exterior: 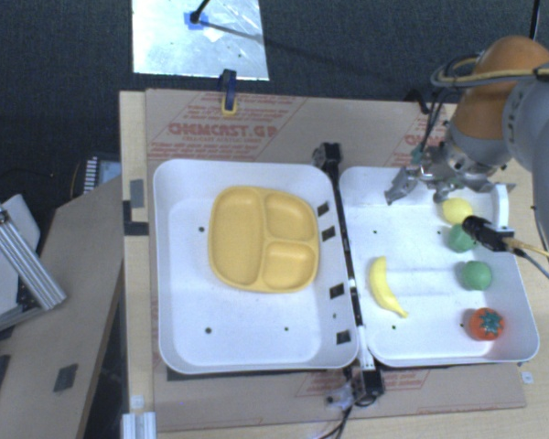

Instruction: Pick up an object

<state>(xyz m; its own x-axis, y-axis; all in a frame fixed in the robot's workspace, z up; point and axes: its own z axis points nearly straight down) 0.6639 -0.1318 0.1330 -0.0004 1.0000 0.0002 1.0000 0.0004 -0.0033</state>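
The right bin (pixel 412 337) holds a yellow banana (pixel 385 286) near its left side. Down its right side lie a yellow lemon-like fruit (pixel 456 211), a green fruit (pixel 458 240), a second green round fruit (pixel 477 274) and a red-orange tomato-like fruit (pixel 484 324). My gripper (pixel 419 187) hangs over the bin's far edge, left of the yellow fruit. Its fingers are spread apart and open, with nothing between them. A black part (pixel 487 231) of the arm's gear partly covers the first green fruit.
The left bin (pixel 178 337) bears a yellow plate (pixel 261 238) with three compartments. A black divider (pixel 340 245) runs between the bins. The grey arm with its orange band (pixel 508 71) fills the upper right. A shiny sheet (pixel 199 26) lies beyond the bench.
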